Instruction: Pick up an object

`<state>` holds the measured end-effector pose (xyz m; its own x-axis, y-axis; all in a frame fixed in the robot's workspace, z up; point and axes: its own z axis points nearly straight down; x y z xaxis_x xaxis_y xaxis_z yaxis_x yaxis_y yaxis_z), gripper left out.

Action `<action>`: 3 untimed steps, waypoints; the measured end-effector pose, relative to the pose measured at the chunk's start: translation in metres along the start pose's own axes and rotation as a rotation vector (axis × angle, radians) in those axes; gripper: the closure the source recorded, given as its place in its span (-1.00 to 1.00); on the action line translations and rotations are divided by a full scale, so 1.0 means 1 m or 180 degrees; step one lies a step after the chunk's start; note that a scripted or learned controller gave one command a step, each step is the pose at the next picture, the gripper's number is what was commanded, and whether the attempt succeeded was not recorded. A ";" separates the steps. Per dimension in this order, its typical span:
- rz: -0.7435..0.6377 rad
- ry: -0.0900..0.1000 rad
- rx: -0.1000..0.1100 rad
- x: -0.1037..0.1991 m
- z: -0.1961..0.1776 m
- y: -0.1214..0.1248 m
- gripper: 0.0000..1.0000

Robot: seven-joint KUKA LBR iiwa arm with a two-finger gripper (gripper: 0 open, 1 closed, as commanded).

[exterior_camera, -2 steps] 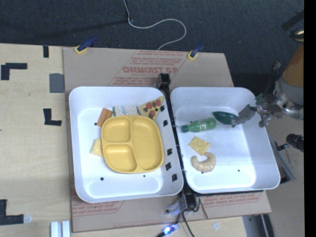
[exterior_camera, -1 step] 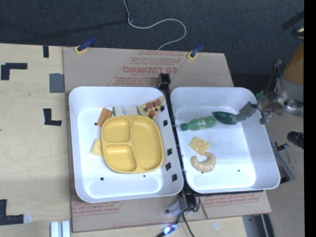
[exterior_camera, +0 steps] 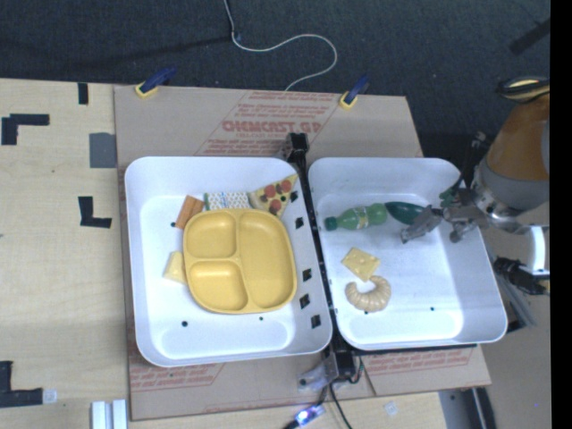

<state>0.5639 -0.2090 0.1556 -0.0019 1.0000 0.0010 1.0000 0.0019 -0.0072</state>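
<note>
A divided plate [exterior_camera: 239, 260] lies in the left bin [exterior_camera: 143, 239]; a bottle [exterior_camera: 357, 216] in the right bin [exterior_camera: 474, 302].

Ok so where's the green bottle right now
The green bottle lies on its side in the right bin, near its far wall, above the cheese wedge and just left of the gripper.

In the right bin [exterior_camera: 465, 315] lie a green bottle [exterior_camera: 357, 216] on its side at ten o'clock, a yellow cheese wedge [exterior_camera: 361, 262] centrally, and a beige croissant [exterior_camera: 369, 294] at six.
</note>
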 end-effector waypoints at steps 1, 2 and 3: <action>-0.0002 -0.0002 -0.0005 0.006 0.046 0.004 -1.00; -0.0003 -0.0009 -0.0017 0.007 0.072 0.004 -1.00; -0.0004 -0.0010 -0.0027 0.007 0.060 0.005 1.00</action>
<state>0.5688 -0.2015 0.0955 -0.0033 1.0000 -0.0022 1.0000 0.0033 0.0014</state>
